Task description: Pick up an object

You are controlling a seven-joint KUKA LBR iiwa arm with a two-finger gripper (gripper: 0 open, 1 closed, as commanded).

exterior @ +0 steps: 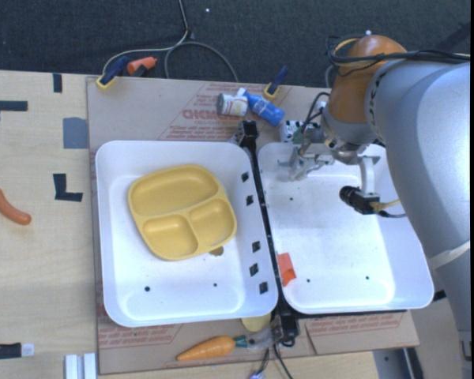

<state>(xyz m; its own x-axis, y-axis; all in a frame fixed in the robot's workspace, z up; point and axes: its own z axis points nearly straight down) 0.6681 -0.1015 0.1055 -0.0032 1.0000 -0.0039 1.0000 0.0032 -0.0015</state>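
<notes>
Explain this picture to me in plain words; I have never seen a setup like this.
One camera looks down at a slant on a bench. The big grey machine with the orange band is a robot arm reaching in from the right. Its grasping end, the pincer, sits low at the far edge of the right white bin; nothing can be seen held in it. The left white bin holds a yellow divided plate. Outside the bins lie a toy carrot, a toy sausage, a blue and white bottle and some clamps.
</notes>
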